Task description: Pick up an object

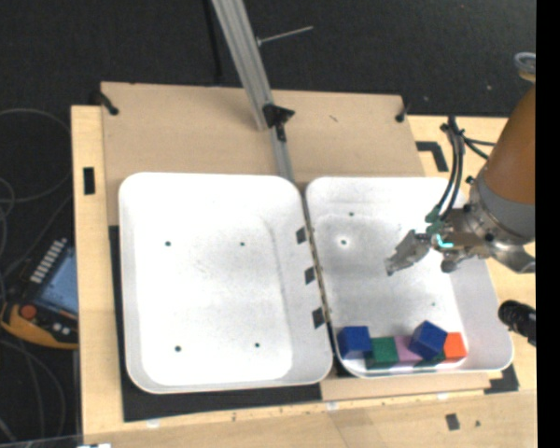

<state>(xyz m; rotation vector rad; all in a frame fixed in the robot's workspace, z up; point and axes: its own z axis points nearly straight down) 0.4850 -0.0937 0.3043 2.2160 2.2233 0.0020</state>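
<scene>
We are viewing the pincer (427,253) hanging spread and unladen over the right bin (373,203); the blocks, a blue cube (355,340) among them, are lying along the bin's near wall (below the pincer in view).

The gripper (427,258) hangs over the right bin (373,215), well apart from the coloured blocks (403,344) along its near wall.
</scene>
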